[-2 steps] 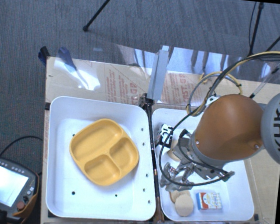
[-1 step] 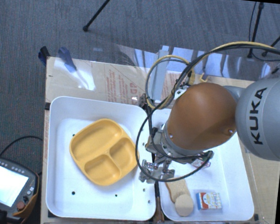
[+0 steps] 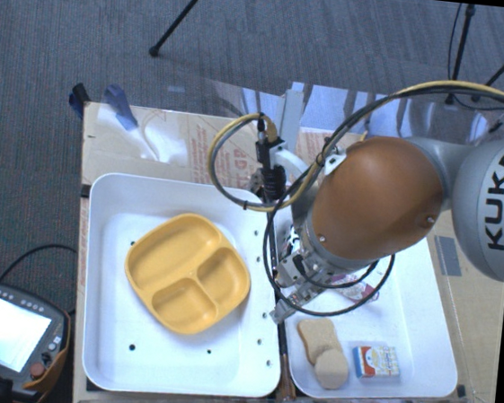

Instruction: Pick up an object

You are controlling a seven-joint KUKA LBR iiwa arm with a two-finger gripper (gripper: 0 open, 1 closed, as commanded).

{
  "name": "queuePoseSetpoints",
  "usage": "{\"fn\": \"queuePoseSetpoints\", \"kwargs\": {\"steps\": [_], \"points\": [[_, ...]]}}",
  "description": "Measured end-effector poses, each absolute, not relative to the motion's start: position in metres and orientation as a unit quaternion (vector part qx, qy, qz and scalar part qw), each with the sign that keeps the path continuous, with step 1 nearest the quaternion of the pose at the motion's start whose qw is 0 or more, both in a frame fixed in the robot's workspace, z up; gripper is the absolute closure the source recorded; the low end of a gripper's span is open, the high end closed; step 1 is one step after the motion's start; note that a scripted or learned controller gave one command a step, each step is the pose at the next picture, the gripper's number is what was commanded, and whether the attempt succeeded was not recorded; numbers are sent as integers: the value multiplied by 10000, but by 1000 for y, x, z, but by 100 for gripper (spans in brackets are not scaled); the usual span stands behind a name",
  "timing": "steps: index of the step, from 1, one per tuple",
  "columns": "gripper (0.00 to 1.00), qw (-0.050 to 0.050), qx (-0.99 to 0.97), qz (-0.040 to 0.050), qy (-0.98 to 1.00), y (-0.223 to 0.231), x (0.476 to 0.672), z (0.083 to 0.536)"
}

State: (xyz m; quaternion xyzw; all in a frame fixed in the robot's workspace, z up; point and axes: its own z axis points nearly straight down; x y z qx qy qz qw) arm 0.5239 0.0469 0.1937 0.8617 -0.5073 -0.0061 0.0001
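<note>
A yellow divided plate (image 3: 188, 272) lies flat in the left bin (image 3: 109, 225). In the right bin (image 3: 431, 334), near its front, a tan foam-like piece (image 3: 324, 349) rests beside a small blue and white box (image 3: 374, 361). My gripper (image 3: 291, 298) hangs low at the right bin's left side, just above and left of the tan piece. The arm's orange band (image 3: 379, 197) hides most of the gripper. A clear, pinkish item (image 3: 355, 291) peeks out from under the wrist, but I cannot tell what it is.
Yellow and black cables (image 3: 239, 158) loop off the wrist over the back of both bins. Cardboard (image 3: 151, 135) covers the bench behind the bins. A teach pendant (image 3: 2, 335) sits on the floor at the lower left. Tripod legs (image 3: 184, 8) stand on the carpet beyond.
</note>
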Motion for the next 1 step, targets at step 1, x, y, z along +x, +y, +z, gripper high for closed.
{"fn": "queuePoseSetpoints", "kwargs": {"steps": [1], "points": [[100, -24, 9843, -71, -1766, 46, 537, 182]]}}
